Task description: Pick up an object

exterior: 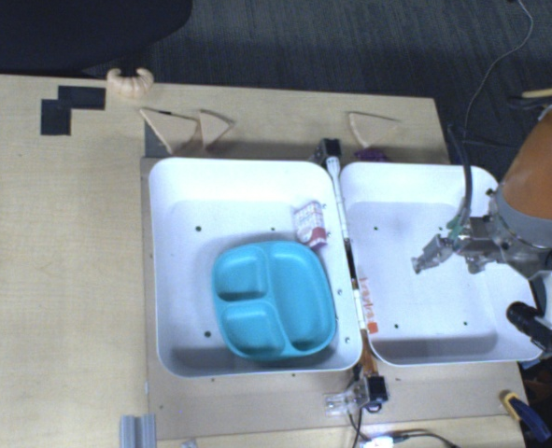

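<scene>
A turquoise divided plate lies in the left bin, toward its front. Just behind the plate, near the wall between the bins, rests a small white packet with red print. My gripper hovers over the middle of the right bin, reaching in from the right, well apart from both objects. Nothing shows between its fingertips.
The grey arm with its orange band covers the right bin's right side. A cable runs up behind it. A thin strip with red marks lies along the wall between the bins. Wooden bench spreads to the left.
</scene>
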Controlling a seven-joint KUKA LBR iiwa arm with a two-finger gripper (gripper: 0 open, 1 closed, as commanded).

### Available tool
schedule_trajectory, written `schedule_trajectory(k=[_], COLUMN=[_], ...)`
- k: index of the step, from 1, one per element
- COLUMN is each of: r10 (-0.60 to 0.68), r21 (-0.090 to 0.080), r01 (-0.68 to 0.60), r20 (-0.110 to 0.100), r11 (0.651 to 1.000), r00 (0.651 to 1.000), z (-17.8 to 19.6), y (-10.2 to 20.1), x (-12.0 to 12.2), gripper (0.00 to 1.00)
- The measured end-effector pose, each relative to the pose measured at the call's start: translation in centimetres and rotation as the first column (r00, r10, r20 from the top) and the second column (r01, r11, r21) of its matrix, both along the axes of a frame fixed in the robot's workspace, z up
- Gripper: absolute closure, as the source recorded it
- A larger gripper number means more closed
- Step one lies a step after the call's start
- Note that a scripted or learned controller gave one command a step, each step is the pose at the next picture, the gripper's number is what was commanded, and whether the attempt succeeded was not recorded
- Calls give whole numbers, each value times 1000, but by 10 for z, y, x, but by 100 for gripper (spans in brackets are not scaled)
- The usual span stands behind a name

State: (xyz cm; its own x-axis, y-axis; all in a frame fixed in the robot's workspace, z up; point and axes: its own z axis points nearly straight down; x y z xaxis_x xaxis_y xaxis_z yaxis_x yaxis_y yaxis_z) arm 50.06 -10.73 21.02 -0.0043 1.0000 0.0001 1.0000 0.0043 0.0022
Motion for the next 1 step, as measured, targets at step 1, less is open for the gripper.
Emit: schedule_trajectory(k=[1], r10=[-2], r21=[0], r01=[2], r20=[-1], r11=[1000], r00=[1000], z=[-116], y=[-96], x=[-6], gripper=[0])
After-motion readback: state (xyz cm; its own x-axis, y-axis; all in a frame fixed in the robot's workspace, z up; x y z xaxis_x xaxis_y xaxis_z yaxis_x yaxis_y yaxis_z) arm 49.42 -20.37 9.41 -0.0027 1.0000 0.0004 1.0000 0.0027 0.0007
